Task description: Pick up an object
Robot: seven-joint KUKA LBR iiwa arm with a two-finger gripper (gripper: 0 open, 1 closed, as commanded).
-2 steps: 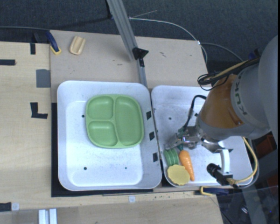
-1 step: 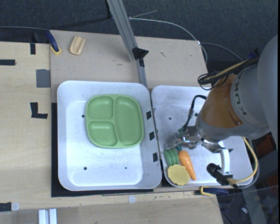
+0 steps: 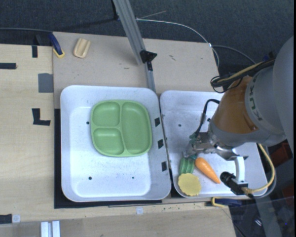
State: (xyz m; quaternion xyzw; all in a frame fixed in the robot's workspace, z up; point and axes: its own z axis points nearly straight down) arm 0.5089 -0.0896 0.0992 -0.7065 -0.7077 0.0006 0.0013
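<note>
Looming largest in our view is the grey arm (image 3: 278, 90), its orange band (image 3: 234, 110) just above the wrist as it reaches into the right bin (image 3: 180, 107) from the right. We see the gripper (image 3: 200, 144) low over that bin's floor, but the wrist hides its tip, so we cannot tell whether it is released, clenched or grasping anything. Nothing visibly sits between its tips.

Just below the gripper we find three toy foods clustered in the right bin's near part. An orange carrot (image 3: 207, 169) lies at a slant, its thick end close under the gripper. A green vegetable piece (image 3: 187, 165) lies just to the carrot's left, partly under the gripper's edge. A round yellow piece (image 3: 189, 184) rests against the bin's near wall, touching or almost touching the green piece above it.

Moving outward, we see the left bin (image 3: 74, 147) beside the right one, their walls meeting. In it lies a green divided plate (image 3: 121, 127) with three compartments, set toward the far right part of that bin.

Beyond the bins, on the bench (image 3: 103, 58), we see a small tan block (image 3: 81, 48) and a grey metal pole (image 3: 130, 23).
</note>
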